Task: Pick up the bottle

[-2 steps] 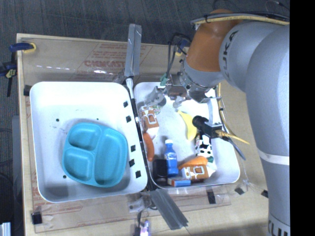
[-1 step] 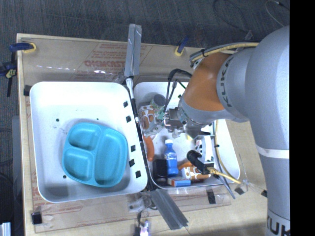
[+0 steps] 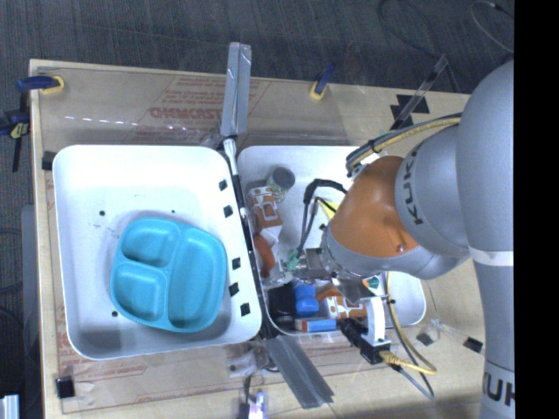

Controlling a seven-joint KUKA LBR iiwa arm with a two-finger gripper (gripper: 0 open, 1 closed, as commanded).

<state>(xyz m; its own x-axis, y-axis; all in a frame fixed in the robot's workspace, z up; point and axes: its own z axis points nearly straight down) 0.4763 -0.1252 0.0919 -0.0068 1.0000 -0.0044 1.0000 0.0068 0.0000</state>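
Arm low over the right bin (image 3: 262,160)
The bottle (image 3: 266,206) lies by that bin's left wall; the gripper (image 3: 307,297) sits nearer the front, its grip impossible to tell.

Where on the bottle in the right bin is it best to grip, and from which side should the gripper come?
Probably the bottle is best gripped across its labelled body, just below the grey cap. It lies on its side, with the cap towards the far wall, close to the divider. So come straight down from above, fingers closing across its width. The arm covers the rest of the bin.
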